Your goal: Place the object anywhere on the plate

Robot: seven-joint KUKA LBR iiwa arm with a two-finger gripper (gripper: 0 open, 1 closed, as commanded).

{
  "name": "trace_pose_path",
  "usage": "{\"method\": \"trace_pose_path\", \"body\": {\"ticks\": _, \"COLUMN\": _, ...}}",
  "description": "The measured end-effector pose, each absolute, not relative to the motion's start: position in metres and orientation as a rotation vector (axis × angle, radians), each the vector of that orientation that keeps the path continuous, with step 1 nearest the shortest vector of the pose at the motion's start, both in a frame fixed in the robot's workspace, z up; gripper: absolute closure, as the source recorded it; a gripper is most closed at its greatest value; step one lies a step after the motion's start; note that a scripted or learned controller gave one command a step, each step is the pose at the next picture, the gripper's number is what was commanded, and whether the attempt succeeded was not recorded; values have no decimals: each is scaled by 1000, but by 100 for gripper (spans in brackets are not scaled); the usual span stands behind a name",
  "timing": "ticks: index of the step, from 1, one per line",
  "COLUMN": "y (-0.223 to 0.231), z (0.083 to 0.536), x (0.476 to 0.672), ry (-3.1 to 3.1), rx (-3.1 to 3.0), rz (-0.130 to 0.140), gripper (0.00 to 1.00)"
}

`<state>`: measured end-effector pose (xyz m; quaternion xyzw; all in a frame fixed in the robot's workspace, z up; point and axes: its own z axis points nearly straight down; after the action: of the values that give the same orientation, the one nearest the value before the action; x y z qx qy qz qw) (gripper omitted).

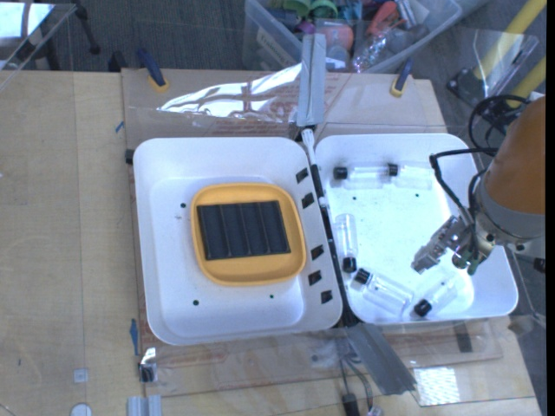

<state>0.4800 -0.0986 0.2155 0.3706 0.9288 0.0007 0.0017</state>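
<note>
Two shallow white plastic bins sat side by side on the wooden bench, the left bin (165,232) carrying a yellow square plate with a dark ribbed centre (247,232), which lay bare of any object. The right bin (408,154) held the scattered objects: several clear plastic vials with black caps, one lying along the far wall (364,173), one against the divider (346,232), and two more near the front edge (381,291) (438,297). The grey arm with its orange band (520,167) reached in from the right and hung low over the right bin, its two-finger gripper (451,248) poised just above the front vials; whether the tool was open or closed could not be told, and no vial showed between its tips. By this evidence the task was at its opening stage: picking, carrying across the divider and setting down on the plate all remained.
</note>
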Motion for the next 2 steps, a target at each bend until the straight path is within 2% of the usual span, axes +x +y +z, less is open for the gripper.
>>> {"method": "trace_pose_path", "body": {"ticks": 1, "y": -93, "z": 258, "x": 547, "ry": 2994, "rx": 932, "rz": 2, "gripper": 100}}
{"method": "trace_pose_path", "body": {"ticks": 2, "y": -95, "z": 280, "x": 648, "ry": 2978, "rx": 981, "rz": 2, "gripper": 100}}
